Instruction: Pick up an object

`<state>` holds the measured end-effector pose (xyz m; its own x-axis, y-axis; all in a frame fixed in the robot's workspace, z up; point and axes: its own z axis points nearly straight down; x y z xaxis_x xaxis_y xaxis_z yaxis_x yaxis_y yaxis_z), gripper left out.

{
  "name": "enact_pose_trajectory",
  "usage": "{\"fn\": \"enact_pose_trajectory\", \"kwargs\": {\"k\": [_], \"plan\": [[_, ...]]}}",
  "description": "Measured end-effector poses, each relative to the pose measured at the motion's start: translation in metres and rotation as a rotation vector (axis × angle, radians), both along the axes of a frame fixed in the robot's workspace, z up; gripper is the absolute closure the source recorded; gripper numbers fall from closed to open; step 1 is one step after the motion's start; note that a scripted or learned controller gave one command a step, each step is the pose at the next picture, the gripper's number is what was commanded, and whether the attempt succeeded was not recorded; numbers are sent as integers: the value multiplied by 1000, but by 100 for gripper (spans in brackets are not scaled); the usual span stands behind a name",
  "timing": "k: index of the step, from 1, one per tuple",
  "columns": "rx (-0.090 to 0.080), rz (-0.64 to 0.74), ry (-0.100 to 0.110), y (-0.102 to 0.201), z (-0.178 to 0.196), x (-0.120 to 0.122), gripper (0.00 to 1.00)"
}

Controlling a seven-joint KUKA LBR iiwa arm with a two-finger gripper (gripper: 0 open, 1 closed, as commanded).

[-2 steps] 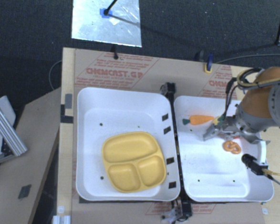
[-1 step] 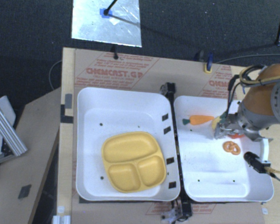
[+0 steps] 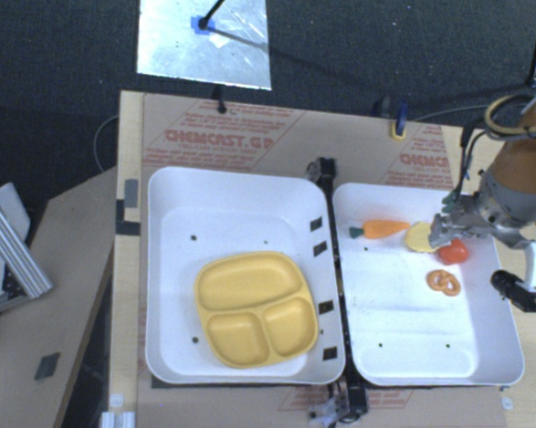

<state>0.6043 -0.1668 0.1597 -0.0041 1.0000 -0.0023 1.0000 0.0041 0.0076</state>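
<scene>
In the right bin [image 3: 404,355] lie an orange carrot [image 3: 382,229], a pale yellow round piece [image 3: 418,237], a red tomato-like piece [image 3: 453,253] and a brown pretzel [image 3: 443,283]. My gripper [image 3: 442,232] hangs low at the bin's far right, right above the gap between the yellow piece and the red piece. Its fingers sit close to both items, and I see nothing held between them.
The left bin [image 3: 186,212] holds a yellow divided plate [image 3: 257,307]. A black divider [image 3: 329,277] runs between the bins. The arm's body and a black cable part [image 3: 517,290] overhang the right bin's right rim. A shiny sheet [image 3: 206,30] lies beyond the bench.
</scene>
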Motion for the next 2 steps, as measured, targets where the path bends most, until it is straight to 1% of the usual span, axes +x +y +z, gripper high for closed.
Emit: {"fn": "enact_pose_trajectory", "kwargs": {"k": [1, 2], "plan": [[0, 2, 1, 1, 46, 8, 100], [1, 3, 0, 11, 103, 5, 100]]}}
